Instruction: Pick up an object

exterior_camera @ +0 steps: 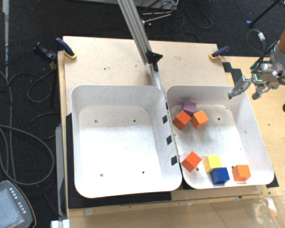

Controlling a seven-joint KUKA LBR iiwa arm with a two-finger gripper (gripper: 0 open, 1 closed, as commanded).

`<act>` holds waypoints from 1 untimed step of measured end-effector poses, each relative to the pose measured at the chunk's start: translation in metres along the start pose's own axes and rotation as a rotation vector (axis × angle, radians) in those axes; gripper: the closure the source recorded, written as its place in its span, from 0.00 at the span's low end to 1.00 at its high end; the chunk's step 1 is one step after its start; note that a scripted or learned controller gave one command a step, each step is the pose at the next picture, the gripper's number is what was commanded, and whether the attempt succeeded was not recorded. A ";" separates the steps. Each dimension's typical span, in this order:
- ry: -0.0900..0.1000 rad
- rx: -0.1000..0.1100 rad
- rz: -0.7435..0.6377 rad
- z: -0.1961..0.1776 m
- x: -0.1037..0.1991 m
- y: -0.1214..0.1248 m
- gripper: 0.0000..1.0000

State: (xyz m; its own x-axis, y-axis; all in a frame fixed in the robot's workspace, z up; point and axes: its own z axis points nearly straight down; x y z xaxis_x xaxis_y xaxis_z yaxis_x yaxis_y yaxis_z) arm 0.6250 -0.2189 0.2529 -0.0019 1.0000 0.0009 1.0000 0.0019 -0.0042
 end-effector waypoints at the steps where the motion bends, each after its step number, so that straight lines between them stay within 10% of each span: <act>1: -0.002 -0.004 -0.002 -0.003 0.000 0.001 0.00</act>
State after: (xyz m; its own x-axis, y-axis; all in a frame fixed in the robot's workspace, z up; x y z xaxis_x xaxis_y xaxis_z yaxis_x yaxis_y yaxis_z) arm 0.6259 -0.2187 0.2557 -0.0037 1.0000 -0.0012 1.0000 0.0037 -0.0002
